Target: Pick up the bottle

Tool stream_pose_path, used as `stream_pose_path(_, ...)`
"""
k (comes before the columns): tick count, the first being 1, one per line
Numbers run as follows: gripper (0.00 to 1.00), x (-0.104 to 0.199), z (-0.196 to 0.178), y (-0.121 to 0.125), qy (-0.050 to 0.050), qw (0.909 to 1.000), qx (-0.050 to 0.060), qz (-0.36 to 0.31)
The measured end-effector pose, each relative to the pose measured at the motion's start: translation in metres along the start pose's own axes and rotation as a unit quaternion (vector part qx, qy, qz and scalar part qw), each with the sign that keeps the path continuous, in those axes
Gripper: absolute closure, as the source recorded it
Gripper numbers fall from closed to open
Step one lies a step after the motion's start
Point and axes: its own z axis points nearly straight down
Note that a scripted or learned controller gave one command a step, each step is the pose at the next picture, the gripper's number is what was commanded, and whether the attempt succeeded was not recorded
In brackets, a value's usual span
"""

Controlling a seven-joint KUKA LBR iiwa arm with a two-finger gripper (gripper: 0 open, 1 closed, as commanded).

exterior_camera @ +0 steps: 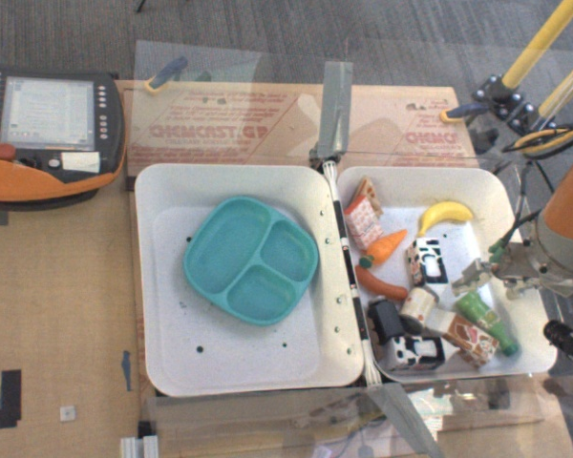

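Note:
The bottle is green and lies on its side near the right wall of the right bin, its cap end pointing to the front right. My gripper hovers just behind and above the bottle, its fingers spread apart with nothing between them. The grey arm with its orange band comes in from the right edge. The bottle rests against a brown juice carton.
The right bin also holds a banana, a carrot, a red snack packet, a black-and-white carton, a red sausage and a cow-patterned carton. A teal divided plate lies in the left bin.

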Motion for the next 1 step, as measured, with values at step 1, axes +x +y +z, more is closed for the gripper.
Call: stream_pose_path(1, 0.00, 0.0725, -0.0196, 0.0263, -0.001, 0.9973, -0.002, -0.073)
